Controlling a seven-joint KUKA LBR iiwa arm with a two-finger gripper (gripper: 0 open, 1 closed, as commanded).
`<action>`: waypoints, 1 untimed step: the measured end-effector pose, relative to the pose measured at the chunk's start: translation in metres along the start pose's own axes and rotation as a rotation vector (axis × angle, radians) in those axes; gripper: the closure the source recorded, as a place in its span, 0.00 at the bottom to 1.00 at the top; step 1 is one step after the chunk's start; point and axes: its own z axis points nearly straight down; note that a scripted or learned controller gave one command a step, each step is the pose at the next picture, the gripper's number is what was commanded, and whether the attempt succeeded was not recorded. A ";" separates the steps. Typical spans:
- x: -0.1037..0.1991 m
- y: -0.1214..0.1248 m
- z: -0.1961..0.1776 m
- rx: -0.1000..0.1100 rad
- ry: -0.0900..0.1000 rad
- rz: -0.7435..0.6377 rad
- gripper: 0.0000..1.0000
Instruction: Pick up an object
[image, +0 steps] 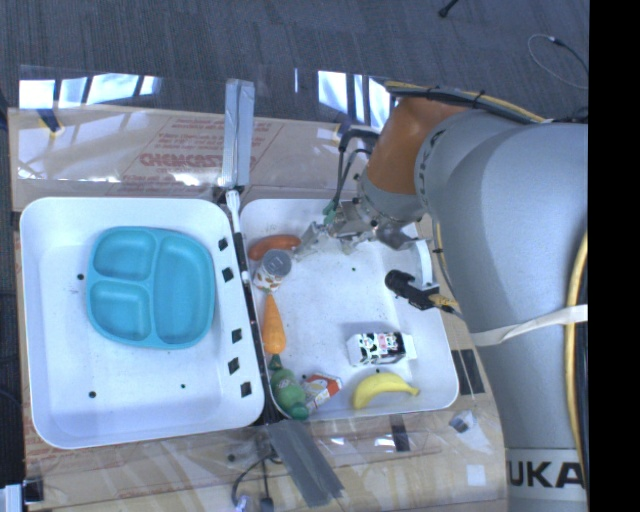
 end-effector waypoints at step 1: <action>0.000 0.000 0.000 0.000 0.000 0.000 0.00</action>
